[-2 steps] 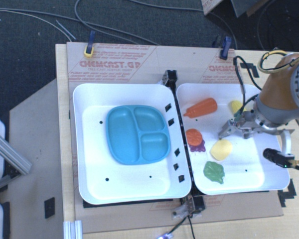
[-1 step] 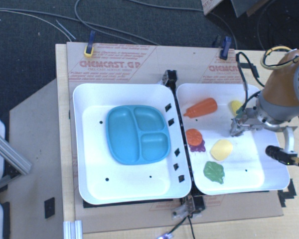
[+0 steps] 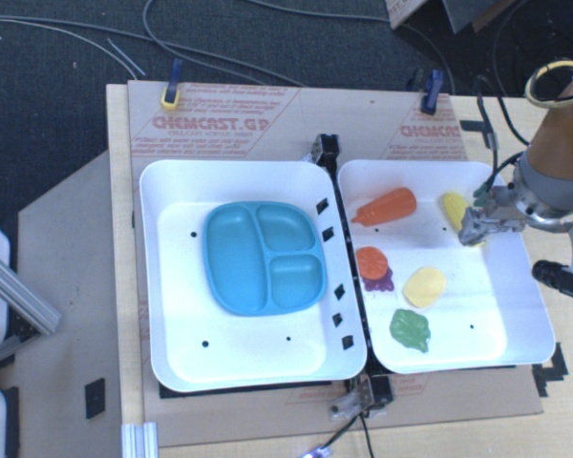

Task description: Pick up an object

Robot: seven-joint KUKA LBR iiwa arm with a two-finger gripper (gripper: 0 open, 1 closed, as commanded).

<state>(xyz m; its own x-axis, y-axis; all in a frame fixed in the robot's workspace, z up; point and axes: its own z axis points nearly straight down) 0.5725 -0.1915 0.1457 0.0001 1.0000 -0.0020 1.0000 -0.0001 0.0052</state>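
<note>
The right bin point(image 3: 497, 337) holds several toy foods: an orange carrot point(image 3: 385, 207), a yellow piece point(image 3: 453, 207) near the back, an orange round piece point(image 3: 371, 260) on a purple bit point(image 3: 380, 280), a pale yellow lump point(image 3: 424, 286) and a green leafy piece point(image 3: 410, 329). My gripper point(image 3: 475, 229) hangs over the right bin's back right part, just right of the yellow piece and touching or nearly touching it. Nothing shows between its fingers.
The left bin point(image 3: 172, 342) holds a blue divided plate point(image 3: 265, 257). A black divider with clips point(image 3: 336, 246) runs between the bins. Blue clamps point(image 3: 173, 94) point(image 3: 432, 93) hold the cardboard base at the back. Cables lie beyond the bench.
</note>
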